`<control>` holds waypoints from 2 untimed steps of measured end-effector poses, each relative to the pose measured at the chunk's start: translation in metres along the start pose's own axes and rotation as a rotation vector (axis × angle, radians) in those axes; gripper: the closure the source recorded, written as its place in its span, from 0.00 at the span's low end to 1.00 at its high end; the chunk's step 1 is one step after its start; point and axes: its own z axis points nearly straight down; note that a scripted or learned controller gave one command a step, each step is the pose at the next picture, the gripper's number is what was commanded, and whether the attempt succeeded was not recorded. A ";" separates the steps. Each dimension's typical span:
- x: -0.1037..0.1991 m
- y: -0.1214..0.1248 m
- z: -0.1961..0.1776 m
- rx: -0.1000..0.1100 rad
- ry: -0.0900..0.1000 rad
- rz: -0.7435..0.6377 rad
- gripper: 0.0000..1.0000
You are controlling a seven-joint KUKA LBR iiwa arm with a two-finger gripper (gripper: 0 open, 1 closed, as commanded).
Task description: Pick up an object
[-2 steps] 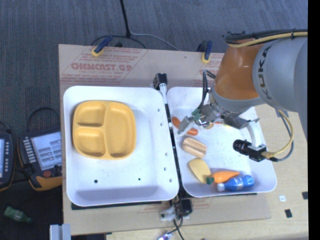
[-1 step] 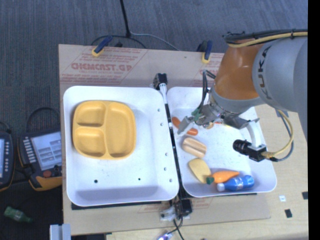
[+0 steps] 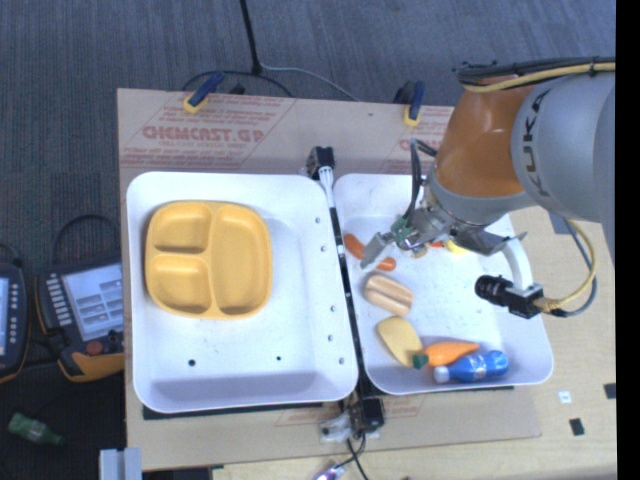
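A: End effector [image 3: 385,248]: over the right bin [image 3: 535,368], fingers pointing toward the bin divider. Jaw state?

B: Cannot tell; the fingers blur together. Small orange piece [image 3: 353,245] just beside the tip, possibly touching.

A: Other items?

B: Hot dog [image 3: 388,291] directly below the end effector. Yellow wedge [image 3: 398,339], carrot [image 3: 450,350] and blue bottle [image 3: 472,367] farther below. Yellow divided plate [image 3: 208,258] well off to its left, in the left bin [image 3: 300,368].

Right bin [image 3: 530,360] front crowded with toys, left bin [image 3: 300,348] floor open beside yellow plate [image 3: 208,258]
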 end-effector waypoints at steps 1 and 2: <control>0.000 0.000 0.000 0.000 0.001 0.000 0.00; 0.000 0.000 0.000 0.000 0.001 0.000 0.00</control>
